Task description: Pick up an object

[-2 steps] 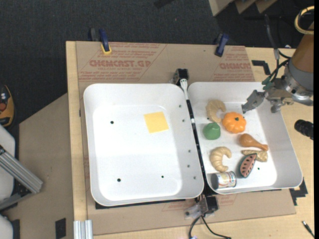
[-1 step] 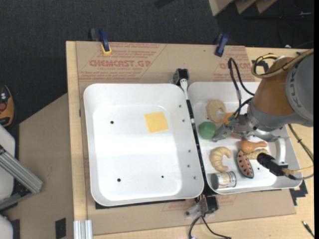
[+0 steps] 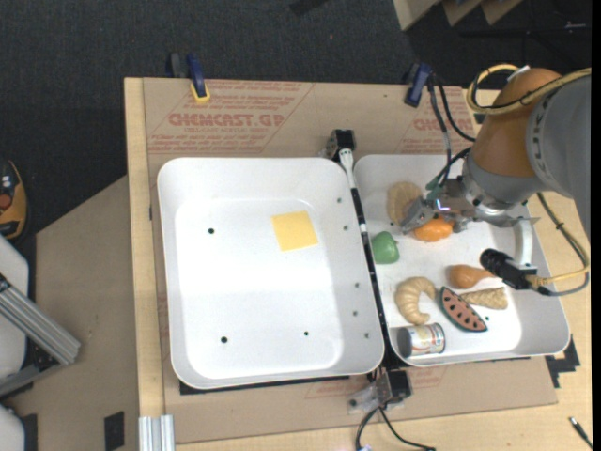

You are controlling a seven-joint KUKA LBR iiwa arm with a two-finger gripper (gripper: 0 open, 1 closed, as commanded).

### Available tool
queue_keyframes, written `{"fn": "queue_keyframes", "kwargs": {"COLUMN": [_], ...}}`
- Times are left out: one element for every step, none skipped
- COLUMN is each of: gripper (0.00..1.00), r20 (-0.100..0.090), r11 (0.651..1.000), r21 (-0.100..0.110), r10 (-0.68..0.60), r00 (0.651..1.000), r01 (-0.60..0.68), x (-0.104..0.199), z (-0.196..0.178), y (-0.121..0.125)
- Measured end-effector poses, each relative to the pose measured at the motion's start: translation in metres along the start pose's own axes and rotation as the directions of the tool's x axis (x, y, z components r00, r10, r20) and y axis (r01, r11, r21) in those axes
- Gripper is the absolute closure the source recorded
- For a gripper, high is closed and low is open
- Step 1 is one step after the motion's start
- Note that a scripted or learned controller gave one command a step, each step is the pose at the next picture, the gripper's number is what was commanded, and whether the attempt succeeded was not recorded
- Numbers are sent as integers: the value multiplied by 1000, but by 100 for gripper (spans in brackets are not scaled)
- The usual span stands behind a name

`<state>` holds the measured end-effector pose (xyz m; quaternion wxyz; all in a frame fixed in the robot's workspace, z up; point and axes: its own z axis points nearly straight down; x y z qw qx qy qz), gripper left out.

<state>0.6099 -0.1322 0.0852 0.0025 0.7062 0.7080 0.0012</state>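
Orange object (image 3: 433, 230): lay in the right bin (image 3: 549, 332), upper middle of that bin, right of frame centre; rounded, orange, most likely a toy fruit or vegetable, exact kind not determinable.
Gripper (image 3: 427, 214): was down in the right bin directly over the orange object, apparently touching it; whether it was released or clenched could not be told, and no grasp was confirmed.
Step in hand: judged to be the reach and closing stage on the orange object, with no lift evident, since the object sat at bin-floor level.
Next move calls for: a firm closure across the object's short axis, then a straight lift clear of the neighbours; the beige piece (image 3: 405, 198) sat just beside it to the upper left, so a sideways drag risked disturbing it.
Right bin count: one orange object, one beige piece, one green object (image 3: 384, 246), one croissant (image 3: 414, 298), one watermelon slice (image 3: 463, 309), one small can (image 3: 423, 339), one drumstick-like brown piece (image 3: 465, 275), one pale cone-like piece (image 3: 487, 298) partly under a black fitting.
Left bin (image 3: 188, 252): one yellow square, a cheese-like slice (image 3: 295, 230), at upper centre.
Bins: two, white, side by side on the board.
Arm: one, entering at the frame's right.
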Motion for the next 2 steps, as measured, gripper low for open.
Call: {"fn": "queue_keyframes", "kwargs": {"gripper": [100,100], "r20": [-1,-3], "r11": [1000,1000], "r21": [3,-8], "r10": [2,-7], "r00": [1000,1000], "r01": [-2,7], "x": [0,81], "z": [-10,-115], "y": [-2,26]}}
